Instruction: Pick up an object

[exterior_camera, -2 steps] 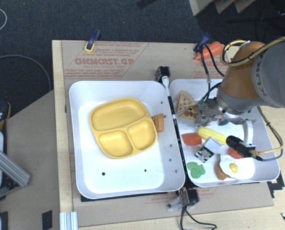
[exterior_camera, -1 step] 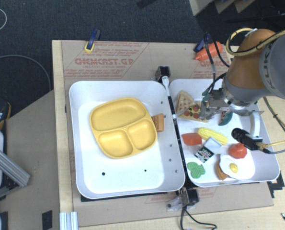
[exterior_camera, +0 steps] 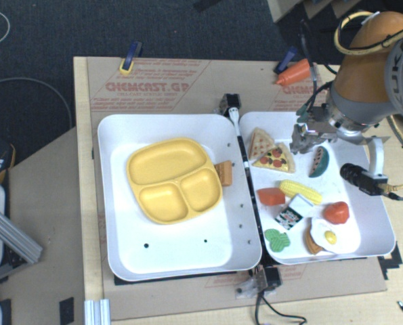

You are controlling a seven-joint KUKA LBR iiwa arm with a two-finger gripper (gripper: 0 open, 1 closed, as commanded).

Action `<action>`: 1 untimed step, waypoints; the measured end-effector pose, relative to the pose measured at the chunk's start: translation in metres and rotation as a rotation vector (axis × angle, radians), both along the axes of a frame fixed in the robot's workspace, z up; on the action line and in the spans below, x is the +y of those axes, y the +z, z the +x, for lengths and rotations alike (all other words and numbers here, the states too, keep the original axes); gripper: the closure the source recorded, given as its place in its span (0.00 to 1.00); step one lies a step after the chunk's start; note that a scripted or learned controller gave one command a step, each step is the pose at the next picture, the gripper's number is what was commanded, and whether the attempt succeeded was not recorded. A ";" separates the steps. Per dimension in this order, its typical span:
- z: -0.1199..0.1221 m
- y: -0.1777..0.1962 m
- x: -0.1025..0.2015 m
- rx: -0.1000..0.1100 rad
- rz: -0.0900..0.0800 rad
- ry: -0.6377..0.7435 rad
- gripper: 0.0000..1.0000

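The left bin (exterior_camera: pixel 113 181) has open floor from 5 to 9 o'clock around the yellow divided plate (exterior_camera: pixel 174 179); a small brown block (exterior_camera: pixel 223 173) sits at the plate's 3 o'clock. The right bin (exterior_camera: pixel 384 219) is crowded: pizza slice (exterior_camera: pixel 269 151), corn (exterior_camera: pixel 301 191), tomato (exterior_camera: pixel 336 212), egg (exterior_camera: pixel 326 236), broccoli (exterior_camera: pixel 277 240), leaving bare floor along its 3 o'clock wall.

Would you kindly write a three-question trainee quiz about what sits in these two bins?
1. True or false: the yellow divided plate lies in the left bin.
2. Which item lies nearest the gripper? A) broccoli B) pizza slice C) fried egg
3. Fill in: the corn cob lies in the ____ bin.

Key: 1 true; 2 B; 3 right.
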State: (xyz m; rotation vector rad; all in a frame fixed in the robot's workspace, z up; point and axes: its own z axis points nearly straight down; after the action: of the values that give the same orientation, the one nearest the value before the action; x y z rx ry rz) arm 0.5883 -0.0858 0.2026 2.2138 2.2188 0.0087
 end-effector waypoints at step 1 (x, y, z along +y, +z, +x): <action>0.001 0.024 0.000 0.003 0.000 -0.001 1.00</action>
State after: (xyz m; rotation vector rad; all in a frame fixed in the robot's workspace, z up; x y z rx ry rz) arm 0.5895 -0.0854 0.2267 2.2162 2.2200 0.0055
